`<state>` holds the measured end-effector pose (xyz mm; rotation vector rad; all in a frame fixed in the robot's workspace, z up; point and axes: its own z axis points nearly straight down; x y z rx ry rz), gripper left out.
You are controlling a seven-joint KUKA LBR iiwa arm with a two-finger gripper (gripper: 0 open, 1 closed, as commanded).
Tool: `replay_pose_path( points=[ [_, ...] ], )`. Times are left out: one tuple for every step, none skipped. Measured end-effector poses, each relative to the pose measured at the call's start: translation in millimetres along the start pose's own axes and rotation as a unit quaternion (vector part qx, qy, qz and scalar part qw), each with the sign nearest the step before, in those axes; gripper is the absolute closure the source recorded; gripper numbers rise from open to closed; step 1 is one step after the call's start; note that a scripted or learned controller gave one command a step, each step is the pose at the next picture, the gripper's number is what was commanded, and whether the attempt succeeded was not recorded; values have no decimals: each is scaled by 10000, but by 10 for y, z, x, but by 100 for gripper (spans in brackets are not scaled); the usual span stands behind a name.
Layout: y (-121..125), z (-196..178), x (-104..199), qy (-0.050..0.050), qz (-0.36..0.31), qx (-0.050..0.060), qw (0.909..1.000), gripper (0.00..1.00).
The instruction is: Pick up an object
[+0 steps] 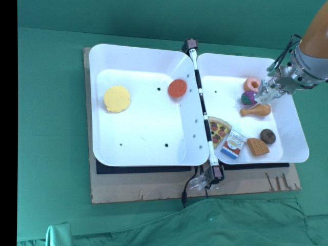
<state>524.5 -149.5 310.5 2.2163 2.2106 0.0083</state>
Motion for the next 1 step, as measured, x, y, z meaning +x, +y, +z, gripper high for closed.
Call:
replay_pose_path(
  points=[
    [80, -642, -2, 0, 0, -2, 10000, 100]
  ],
)
